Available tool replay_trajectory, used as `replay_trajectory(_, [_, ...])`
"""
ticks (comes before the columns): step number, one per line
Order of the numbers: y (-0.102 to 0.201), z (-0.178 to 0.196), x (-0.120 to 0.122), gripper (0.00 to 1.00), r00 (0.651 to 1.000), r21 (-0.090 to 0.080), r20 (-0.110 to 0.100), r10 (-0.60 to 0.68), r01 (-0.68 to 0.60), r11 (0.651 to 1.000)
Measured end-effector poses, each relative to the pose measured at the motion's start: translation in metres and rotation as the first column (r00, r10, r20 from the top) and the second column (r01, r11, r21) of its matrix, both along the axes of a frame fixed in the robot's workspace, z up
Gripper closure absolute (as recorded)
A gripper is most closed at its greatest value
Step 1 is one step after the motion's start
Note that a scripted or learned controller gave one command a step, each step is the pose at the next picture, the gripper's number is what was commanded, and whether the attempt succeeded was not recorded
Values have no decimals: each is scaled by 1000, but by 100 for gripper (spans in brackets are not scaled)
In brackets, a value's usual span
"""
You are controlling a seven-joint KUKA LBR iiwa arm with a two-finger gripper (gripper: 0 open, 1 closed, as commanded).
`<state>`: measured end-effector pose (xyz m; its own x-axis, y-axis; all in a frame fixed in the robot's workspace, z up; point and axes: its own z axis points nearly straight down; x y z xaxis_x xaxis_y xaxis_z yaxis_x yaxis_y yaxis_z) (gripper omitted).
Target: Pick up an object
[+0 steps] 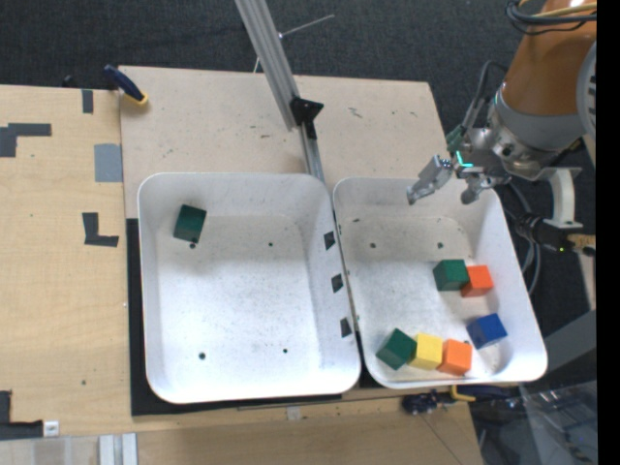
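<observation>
Nothing grabbed yet, gripper's up over the far end of the right bin

The gripper (448, 186) hangs above the right bin (518, 303) with its fingers spread apart and nothing between them, arm angling in from the right. The nearest cubes, a green cube (449, 275) touching an orange cube (477, 280), sit well below the jaws toward the near side, so I'd guess the whole reach-and-grab is left to do.
</observation>
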<state>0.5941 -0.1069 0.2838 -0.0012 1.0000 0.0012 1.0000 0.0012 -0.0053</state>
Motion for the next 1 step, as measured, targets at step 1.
replay_trajectory(1, [0,2,1,0,1000,-1,4,2,-2,1000])
